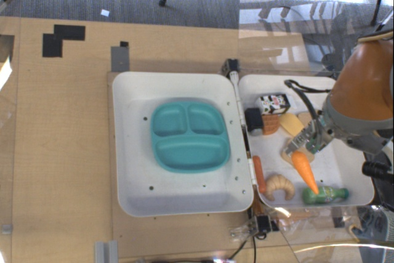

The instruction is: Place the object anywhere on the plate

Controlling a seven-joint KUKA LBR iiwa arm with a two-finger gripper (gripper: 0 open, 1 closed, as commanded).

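A teal divided plate (189,136) lies in the middle of the left bin (132,194). In the right bin (357,163) an orange carrot (305,172) lies slanted, its thick end up and to the left. My gripper (306,142) hangs right over that thick end, open, with one silvery finger (295,144) to the left of the carrot's top. The carrot rests on the bin floor and is not held.
Around the carrot in the right bin lie a yellow cheese wedge (292,124), a small milk carton (273,103), a brown waffle-like piece (269,124), a croissant (279,185), a green bottle (325,195) and a red sausage (258,173). A ridge separates the two bins.
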